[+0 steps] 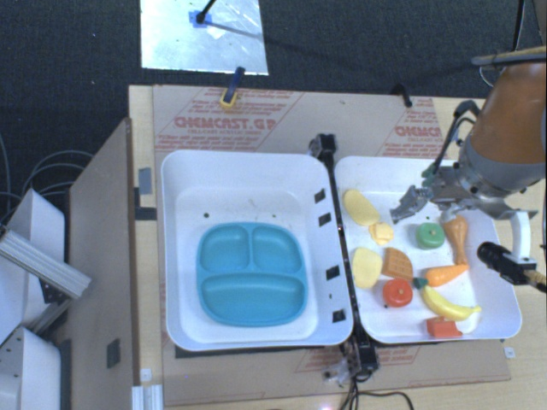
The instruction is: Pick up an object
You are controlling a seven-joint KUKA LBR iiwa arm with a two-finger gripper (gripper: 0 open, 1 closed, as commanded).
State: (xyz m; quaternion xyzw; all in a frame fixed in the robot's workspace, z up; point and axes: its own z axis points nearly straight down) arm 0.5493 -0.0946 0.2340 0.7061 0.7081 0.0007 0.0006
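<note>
While the arm [504, 126] hangs over the right bin [367, 171], its fingers [413, 202] — grip unclear — hover above toy food.

Bright, even overhead light, soft shadows, glare on the foil sheet [203, 22], slightly soft focus.

toy foods [397, 265], lying in right bin [376, 171]

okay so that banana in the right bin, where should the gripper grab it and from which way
Probably at its thick middle, coming straight down. The banana lies flat along the right bin's front edge, curving, with the carrot close behind and an orange block in front, so close the fingers across its narrow width.
</note>
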